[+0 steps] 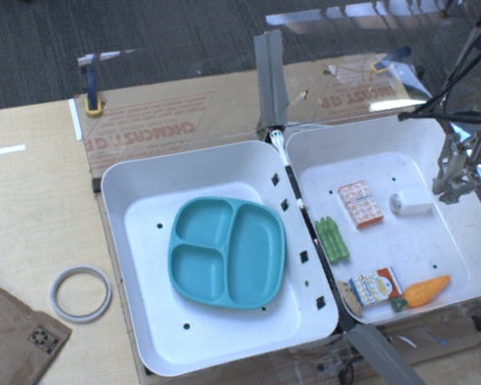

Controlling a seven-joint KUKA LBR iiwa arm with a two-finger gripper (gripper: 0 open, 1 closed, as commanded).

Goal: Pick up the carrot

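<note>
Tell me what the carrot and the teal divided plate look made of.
Carrot: likely a moulded plastic toy, going by its uniform orange body, smooth surface and green stub; too small to be sure. Teal divided plate: seems hard plastic with a matte to satin finish, given its even colour, rounded compartment ridges and soft highlights.

**Even overhead light, soft detail, glare at the far edge**

The scene is brightly and evenly lit from above. The two white bins [136,279] read almost flat white, their inner walls close to washed out. The teal divided plate [226,252] throws only a thin, soft shadow onto the bin floor around it. Beyond the bins, clear plastic sheeting [357,14] catches bluish-white glare in streaks. The dark carpet [144,10] behind it stays dim and grainy. Overall sharpness is modest: print on the small packets right of the plate is unreadable, and edges look slightly smeared. The metal clutter right of the bins is murky and hard to resolve.
</note>
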